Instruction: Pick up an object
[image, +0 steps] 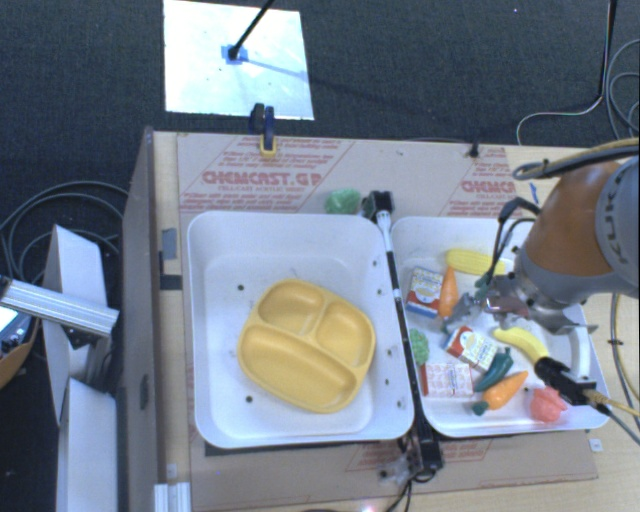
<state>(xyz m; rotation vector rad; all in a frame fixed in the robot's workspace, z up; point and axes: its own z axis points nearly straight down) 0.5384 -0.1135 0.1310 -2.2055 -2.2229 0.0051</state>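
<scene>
While the arm (585, 230) reached in from the right over the right bin (500, 425), the nearest things lay along that bin's front edge: a pink-red lump (547, 404) at the front right corner, an orange carrot (503, 390) just left of it, a dark green pod (493, 368) touching the carrot, and a small red-and-white carton (447, 379) towards the divider. Slightly farther back sat a second red-and-white packet (471, 346), a yellow banana (523, 341) to its right, and a green leafy piece (418, 346) beside the divider. The gripper (470, 306) hung low over the middle of this clutter, near the packet and a second carrot (449, 291); whether it stood apart or together could not be told, and nothing was seen clamped in it. Beyond lay a boxed item (426, 286) and a corn cob (468, 262). In the left bin (215, 300) rested a yellow divided tray (306, 344). At the far edge of the worktop (400, 165) sat a green object (343, 202) and a clamp (264, 127)
</scene>
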